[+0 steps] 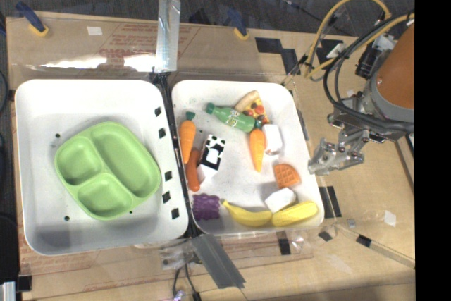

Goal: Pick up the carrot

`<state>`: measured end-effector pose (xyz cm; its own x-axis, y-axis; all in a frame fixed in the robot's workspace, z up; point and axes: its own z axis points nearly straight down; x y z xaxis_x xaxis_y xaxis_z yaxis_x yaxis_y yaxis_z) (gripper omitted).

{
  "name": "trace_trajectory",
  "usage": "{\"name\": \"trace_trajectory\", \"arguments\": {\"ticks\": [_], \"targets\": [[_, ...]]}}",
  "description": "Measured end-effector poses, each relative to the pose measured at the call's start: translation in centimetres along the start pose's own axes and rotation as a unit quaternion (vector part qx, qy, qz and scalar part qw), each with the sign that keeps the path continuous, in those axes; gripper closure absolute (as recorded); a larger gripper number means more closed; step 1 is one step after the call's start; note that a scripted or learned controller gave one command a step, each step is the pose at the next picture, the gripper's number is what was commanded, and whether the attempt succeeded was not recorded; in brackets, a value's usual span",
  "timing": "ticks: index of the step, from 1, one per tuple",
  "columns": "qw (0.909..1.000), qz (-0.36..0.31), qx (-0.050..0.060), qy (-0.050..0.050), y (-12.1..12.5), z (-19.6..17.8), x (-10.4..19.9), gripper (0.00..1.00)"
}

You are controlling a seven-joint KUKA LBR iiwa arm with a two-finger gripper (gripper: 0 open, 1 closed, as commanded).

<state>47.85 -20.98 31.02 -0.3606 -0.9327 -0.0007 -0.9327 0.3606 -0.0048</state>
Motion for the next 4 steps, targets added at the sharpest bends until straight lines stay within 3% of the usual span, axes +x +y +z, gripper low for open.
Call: {"name": "trace_trajectory", "arguments": {"ticks": [1,2,3,4], "targets": [[1.0000,-0.002,0.001,0.000,-0.1,-1.0,-0.1,1.00],[0.9927,-0.121,-0.001,-0.001,-8.1,-3.1,-3.2,1.00],[0.9605,-0.278,-0.005,-0.001,0.2,2.5,0.1,1.00],[0.9598,-0.281,-0.004,-0.002,0.1,1.5,-0.2,1.00]]}}
